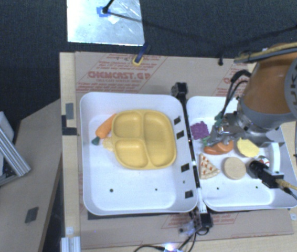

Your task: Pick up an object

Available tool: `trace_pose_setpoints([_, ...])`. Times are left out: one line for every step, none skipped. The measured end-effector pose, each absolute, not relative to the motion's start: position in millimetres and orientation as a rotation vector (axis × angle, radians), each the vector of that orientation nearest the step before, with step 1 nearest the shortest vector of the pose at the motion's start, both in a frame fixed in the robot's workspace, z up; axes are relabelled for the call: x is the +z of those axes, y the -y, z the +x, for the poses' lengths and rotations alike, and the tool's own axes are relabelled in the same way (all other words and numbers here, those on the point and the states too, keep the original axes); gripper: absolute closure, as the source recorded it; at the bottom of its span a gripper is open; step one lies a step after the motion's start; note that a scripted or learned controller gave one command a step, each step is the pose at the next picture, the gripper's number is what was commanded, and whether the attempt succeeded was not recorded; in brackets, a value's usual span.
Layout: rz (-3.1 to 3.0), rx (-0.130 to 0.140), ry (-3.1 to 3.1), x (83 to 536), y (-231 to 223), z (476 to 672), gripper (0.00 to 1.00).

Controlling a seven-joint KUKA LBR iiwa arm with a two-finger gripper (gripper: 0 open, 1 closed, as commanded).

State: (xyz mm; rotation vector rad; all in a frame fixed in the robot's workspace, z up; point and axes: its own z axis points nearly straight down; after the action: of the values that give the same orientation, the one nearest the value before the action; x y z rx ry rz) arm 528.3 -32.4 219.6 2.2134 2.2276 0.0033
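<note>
Two white bins (133, 201). In the left one, a yellow divided plate (140, 139) and an orange toy carrot (104, 126) with green tip. In the right one, purple grapes (200, 129), an orange-red slice (219, 148), a pale yellow disc (247, 148), a tan round (233, 168), and a pizza slice (207, 167), cream dotted red.
</note>
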Motion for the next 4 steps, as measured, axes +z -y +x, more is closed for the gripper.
trace_pose_setpoints([2.215,0.003,-2.227,233.1,28.5,514.3,1.0])
trace_pose_setpoints([2.215,0.002,-2.226,223.8,23.7,512.5,1.0])
trace_pose_setpoints([2.22,0.001,-2.22,217.7,38.4,521.3,1.0])
trace_pose_setpoints([2.213,0.004,-2.228,232.8,22.5,519.2,1.0])
